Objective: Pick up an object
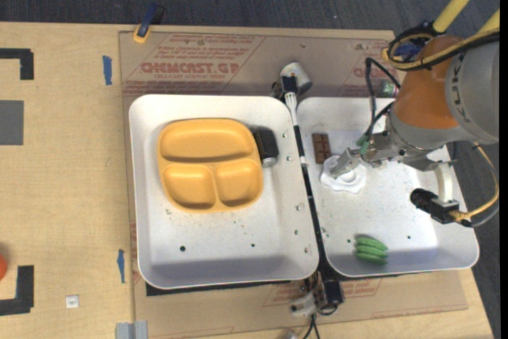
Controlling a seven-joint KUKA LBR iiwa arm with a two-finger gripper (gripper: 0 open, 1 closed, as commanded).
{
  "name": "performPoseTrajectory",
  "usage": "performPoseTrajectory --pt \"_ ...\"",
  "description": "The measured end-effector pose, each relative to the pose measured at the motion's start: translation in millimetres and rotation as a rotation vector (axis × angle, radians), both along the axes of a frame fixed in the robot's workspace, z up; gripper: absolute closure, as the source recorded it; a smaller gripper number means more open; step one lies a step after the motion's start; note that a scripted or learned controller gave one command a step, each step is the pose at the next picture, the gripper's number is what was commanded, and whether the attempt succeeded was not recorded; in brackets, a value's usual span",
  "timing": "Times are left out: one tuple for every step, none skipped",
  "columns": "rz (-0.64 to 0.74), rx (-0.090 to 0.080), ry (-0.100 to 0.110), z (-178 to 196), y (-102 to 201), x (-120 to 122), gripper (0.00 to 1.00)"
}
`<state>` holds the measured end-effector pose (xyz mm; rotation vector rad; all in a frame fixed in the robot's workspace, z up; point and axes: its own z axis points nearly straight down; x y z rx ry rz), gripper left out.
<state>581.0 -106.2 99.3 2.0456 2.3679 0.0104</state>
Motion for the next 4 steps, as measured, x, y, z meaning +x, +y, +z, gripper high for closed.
performPoseTrajectory --pt "0.013 0.004 0.012 -13.3 8.8 -27.7 0.0" --pt "-0.233 0.006 0.012 -13.6 6.5 -88.2 0.0" --pt "-0.252 0.004 0.012 17.8 8.9 52.6 0.0" --pt "-0.397 0.006 0.016 -4.7 7.1 -43.0 0.0"
